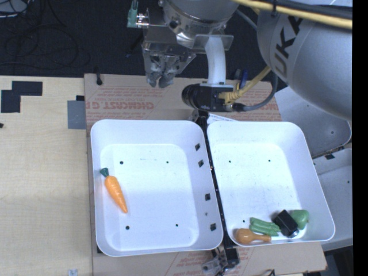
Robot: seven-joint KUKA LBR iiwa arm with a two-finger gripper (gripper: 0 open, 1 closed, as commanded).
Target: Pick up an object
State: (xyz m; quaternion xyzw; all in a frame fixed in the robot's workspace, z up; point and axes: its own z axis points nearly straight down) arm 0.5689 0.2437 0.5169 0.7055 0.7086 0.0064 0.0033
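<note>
An orange toy carrot with a green top lies near the left wall of the left bin. In the right bin, at the near right corner, sit a green pod-shaped toy, a small black block, a green rounded piece and an orange-brown pear-shaped toy. My gripper hangs high above the bench, behind the far edge of the left bin, fingers close together with nothing between them.
The arm's grey body fills the upper right. A black camera mount with yellow cable stands behind the seam between the bins. Brown cardboard lies under the bins, on a pale wooden bench.
</note>
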